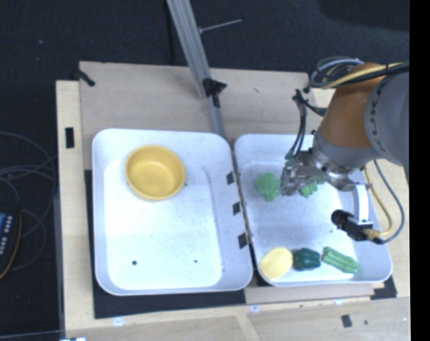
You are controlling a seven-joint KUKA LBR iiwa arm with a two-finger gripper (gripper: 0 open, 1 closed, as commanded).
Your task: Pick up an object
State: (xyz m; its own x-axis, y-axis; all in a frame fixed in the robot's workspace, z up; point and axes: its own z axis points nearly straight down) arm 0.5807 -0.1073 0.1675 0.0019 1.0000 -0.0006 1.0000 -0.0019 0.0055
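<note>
The hand (294, 180) is down low in the right bin (321, 222), just beside a green toy (267, 186) and with another green piece (309, 188) at its other side; whether it is open or closed I cannot tell. Probably it is lining up on one of these. Along the bin's near edge lie a yellow lemon (276, 262), a dark green pepper (306, 258) and a green pickle (340, 260). A yellow bowl (155, 172) sits in the left bin (165, 247).
</note>
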